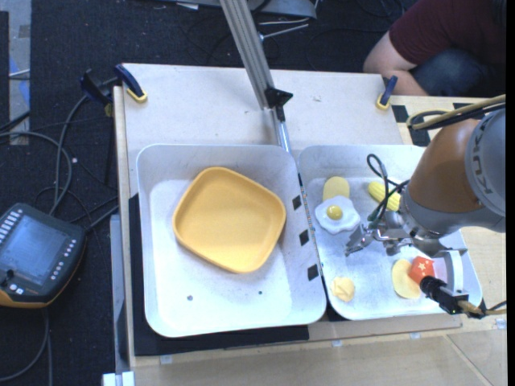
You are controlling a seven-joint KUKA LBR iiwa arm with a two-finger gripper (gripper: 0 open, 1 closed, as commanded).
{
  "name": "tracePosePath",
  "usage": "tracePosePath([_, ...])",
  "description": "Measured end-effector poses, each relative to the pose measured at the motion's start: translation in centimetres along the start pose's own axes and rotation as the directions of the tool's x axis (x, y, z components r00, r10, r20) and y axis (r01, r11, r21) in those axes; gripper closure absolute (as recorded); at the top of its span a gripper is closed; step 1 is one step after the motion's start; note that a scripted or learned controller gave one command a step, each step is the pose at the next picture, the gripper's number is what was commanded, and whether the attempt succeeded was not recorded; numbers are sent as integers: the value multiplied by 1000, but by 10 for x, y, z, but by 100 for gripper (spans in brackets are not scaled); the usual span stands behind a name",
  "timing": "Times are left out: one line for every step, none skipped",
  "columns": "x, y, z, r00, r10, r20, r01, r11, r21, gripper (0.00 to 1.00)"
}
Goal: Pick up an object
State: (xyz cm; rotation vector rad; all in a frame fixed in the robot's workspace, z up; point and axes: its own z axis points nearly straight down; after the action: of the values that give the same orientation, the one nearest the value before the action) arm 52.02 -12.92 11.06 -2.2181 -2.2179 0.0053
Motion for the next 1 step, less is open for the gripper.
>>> tracePosePath([0,0,16,1000,0,1,0,1000,-5,0])
